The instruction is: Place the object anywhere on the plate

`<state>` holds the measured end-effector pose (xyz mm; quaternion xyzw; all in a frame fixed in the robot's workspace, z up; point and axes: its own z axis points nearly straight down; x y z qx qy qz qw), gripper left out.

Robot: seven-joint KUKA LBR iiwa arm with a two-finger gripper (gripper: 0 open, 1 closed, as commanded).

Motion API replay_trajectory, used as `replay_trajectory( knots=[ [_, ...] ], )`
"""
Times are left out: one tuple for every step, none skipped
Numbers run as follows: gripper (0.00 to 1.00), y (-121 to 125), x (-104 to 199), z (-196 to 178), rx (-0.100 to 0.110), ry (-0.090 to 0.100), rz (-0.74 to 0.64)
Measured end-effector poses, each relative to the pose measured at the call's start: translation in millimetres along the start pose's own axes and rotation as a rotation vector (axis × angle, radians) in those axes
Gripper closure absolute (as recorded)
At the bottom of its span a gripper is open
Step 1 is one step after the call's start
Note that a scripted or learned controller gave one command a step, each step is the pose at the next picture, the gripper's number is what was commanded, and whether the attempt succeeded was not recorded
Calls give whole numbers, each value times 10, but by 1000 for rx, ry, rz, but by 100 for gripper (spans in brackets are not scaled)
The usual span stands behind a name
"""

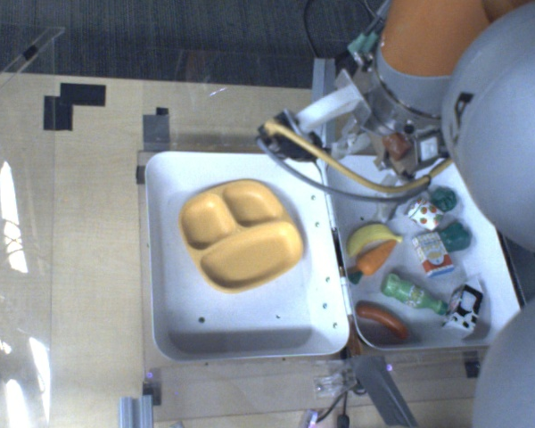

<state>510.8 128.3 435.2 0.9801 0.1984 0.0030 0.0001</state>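
Observation:
A yellow plate with three compartments lies in the left bin, with nothing on it. The gripper hangs over the back of the right bin, below the orange band of the arm. A small brownish shape sits at the gripper's tip, and I cannot make out what it is or whether it is held. Below it in the right bin lie a banana, a carrot, a green bottle and a red-brown sausage.
The right bin also holds a small red and white carton, a black and white carton, a spotted packet and two dark green items. A yellow and black cable loops from the wrist across the divide between the bins.

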Motion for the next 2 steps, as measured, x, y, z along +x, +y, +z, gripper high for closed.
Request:
replay_trajectory(
  knots=[
    [0,-635,18,-6,-1,3,132],
    [0,-701,34,8,-2,-4,-51]
  ],
)
